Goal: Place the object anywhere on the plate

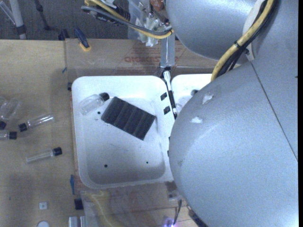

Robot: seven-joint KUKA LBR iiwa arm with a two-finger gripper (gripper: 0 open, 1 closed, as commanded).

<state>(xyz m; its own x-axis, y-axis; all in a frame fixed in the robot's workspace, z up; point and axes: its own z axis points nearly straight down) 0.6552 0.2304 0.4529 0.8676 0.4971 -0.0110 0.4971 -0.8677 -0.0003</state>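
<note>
- Several clear vials (40,121) with black caps lie loose on the tabletop (28,70), well apart from the left bin (78,145). We judge them no part of this step and would leave them alone.
- One small clear bottle (89,101) with a black cap lies on its side in the far left corner of the left bin, just beside a dark ribbed slab (129,118) that lies flat and askew. We take the bottle for the object, though that is a judgement. It is round and slick, so we would close across its body, not its cap, and come down from above, clear of the bin wall.
- The gripper (150,34) hangs high beyond the far edge of the bins, over their divide. We cannot tell whether it is spread or closed, and nothing shows in its grasp.
- The right bin (189,82) is mostly hidden behind the arm (236,150), so we cannot make out a plate there. If the slab serves as the plate, a short, low carry would do. Release low so the bottle does not roll off.
</note>
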